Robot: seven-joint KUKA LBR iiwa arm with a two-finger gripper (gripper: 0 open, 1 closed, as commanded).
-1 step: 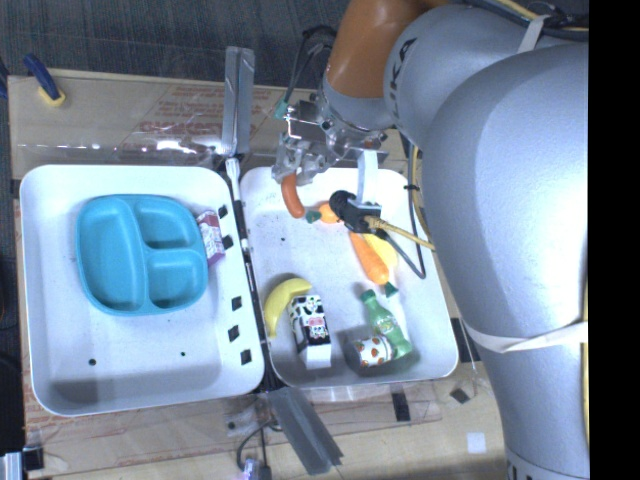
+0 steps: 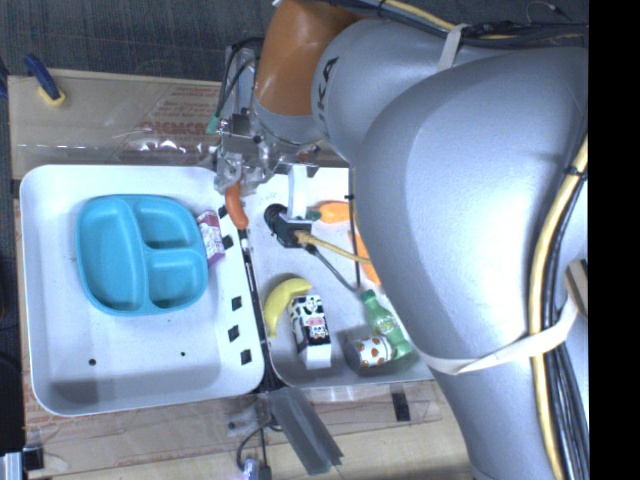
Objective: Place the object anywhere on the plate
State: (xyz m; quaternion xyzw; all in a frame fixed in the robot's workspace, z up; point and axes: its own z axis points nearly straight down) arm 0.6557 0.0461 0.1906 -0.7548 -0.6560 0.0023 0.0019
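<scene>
Step in hand, by the look of it: the carry, w/ the object lifted and not yet over the plate. The gripper [image 2: 232, 182] hangs over the seam btw. the two bins, and its fingers look pressed onto the top end of a small orange carrot-shaped piece [image 2: 236, 209], which hangs just below the tips. The pinch itself is small in the view, so the hold is a judgement. The piece's long axis runs approx. up-down in the view, tilted slightly. Its upper end is in the fingers, and its free end points down-view, away from the tool and toward the bin divider. The blue compartment plate [image 2: 88, 268] lies in the left bin [image 2: 120, 368], off to the gripper's view-left and a bit down-view, near but not under it. A small purple packet [image 2: 211, 238] sits touching or just beside the plate edge nearest the tool, roughly on the path. The next move prob. calls for a short sideways travel view-left until the piece is above any of the plate's compartments. It would need to clear the packet and the plate rim, then lower and let go. With a long piece held at one end, it may tip or roll on release, so a low drop seems wise. The right bin [image 2: 325, 268], on the gripper's other side, holds a banana [image 2: 282, 303] and other items, well apart from the plate.
</scene>
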